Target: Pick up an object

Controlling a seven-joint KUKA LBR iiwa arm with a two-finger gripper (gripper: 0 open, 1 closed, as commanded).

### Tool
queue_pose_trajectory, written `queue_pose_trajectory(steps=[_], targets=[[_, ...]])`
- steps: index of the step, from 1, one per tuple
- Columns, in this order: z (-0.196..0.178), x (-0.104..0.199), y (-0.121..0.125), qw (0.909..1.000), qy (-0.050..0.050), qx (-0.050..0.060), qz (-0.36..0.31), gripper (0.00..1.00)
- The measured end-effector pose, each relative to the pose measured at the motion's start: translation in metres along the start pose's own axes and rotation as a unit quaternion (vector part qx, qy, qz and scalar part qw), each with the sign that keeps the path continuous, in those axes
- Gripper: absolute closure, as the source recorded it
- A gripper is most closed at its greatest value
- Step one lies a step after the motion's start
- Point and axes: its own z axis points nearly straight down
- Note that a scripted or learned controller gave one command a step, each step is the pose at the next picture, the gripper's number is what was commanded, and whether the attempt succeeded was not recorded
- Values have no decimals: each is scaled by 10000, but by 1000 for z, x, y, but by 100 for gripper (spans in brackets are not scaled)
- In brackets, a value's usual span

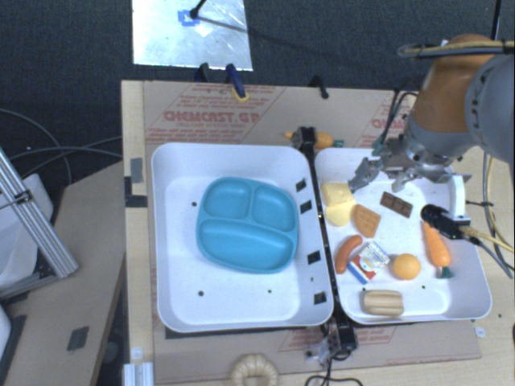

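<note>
The right bin (467, 296) holds several toy foods: a yellow cheese wedge (338, 203), a waffle square (366, 220), a brown chocolate bar (396, 205), a carrot (437, 248), an orange (406, 266), a red sausage (348, 252), a small packet (372, 260) and a bread roll (382, 301). My gripper (382, 178) hangs over the far part of this bin, just above the chocolate bar and to the right of the cheese. Its fingers are spread open with nothing between them.
In the left bin (181, 296) lies a blue divided plate (248, 223). A small yellow object (323, 141) sits beyond the bins' far rim. A pale ring (256, 371) lies on the bench in front of the bins.
</note>
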Motion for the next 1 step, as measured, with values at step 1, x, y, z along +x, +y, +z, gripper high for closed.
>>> queue_pose_trajectory(steps=[1], targets=[[-7, 0, 3, 10000, -5, -63, -9, 0]])
